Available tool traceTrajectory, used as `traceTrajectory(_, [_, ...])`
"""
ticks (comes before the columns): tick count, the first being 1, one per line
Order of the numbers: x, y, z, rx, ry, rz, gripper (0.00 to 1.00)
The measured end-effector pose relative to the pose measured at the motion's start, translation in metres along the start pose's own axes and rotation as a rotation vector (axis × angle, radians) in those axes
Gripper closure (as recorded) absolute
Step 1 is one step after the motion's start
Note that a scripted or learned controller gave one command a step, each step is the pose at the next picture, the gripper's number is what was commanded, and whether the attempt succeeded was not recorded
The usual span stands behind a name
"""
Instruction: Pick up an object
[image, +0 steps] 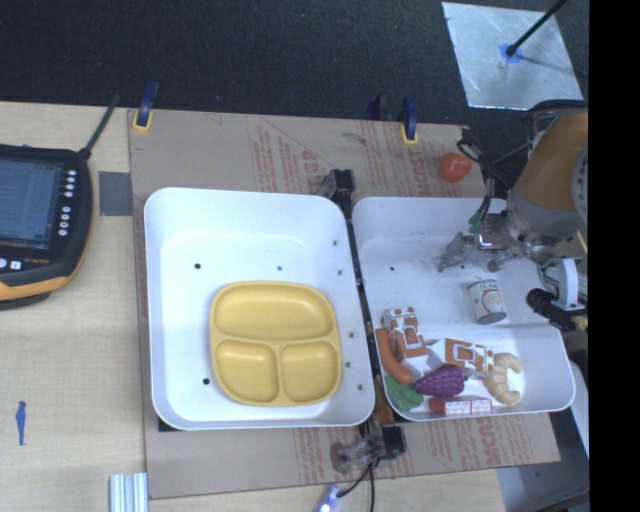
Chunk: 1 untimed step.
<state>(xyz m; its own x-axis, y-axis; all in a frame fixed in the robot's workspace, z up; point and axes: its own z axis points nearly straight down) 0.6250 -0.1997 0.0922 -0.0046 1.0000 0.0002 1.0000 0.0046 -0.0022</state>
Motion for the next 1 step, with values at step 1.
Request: traceTrajectory(1, [-0.0121,-0.039,-0.0626,0.001,0.0,0.001,0.0])
